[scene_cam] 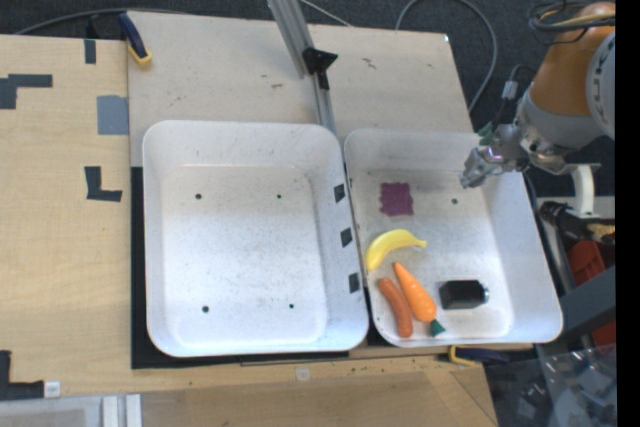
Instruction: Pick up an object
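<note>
Gripper (474, 169) over right bin's (530, 245) far corner, can't tell its opening; purple block (397, 199) just left, banana (393, 246), carrots (413, 290), black block (463, 294) nearer camera.

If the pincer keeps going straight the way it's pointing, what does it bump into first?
Probably just the bare white floor of the right bin. The pincer points down and leftward. The purple block lies farther along, though depth is hard to judge from above.

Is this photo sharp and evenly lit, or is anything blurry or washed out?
Camera view: soft, even light; the white bins look bright, faintly speckled. The banana and carrots are fairly crisp; the gripper is smeary, its details hard to read.
</note>
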Available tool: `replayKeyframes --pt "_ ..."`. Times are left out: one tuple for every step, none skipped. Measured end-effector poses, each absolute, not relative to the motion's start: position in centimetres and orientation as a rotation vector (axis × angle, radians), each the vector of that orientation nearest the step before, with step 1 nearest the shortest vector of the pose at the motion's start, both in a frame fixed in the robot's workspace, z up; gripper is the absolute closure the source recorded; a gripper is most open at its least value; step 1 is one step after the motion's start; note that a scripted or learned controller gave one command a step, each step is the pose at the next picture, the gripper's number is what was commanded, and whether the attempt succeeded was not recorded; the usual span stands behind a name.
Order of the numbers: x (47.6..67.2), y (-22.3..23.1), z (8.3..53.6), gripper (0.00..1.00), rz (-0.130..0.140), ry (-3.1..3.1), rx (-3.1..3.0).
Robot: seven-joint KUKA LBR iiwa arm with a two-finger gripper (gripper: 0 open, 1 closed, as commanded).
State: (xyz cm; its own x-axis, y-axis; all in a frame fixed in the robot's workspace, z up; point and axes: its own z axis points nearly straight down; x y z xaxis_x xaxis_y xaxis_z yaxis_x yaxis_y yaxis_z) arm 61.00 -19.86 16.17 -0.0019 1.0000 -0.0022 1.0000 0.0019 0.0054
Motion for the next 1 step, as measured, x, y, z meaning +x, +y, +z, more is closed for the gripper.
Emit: replayKeyframes --pt "61.3 -20.51 20.72 1.0 0.002 2.22 2.217"
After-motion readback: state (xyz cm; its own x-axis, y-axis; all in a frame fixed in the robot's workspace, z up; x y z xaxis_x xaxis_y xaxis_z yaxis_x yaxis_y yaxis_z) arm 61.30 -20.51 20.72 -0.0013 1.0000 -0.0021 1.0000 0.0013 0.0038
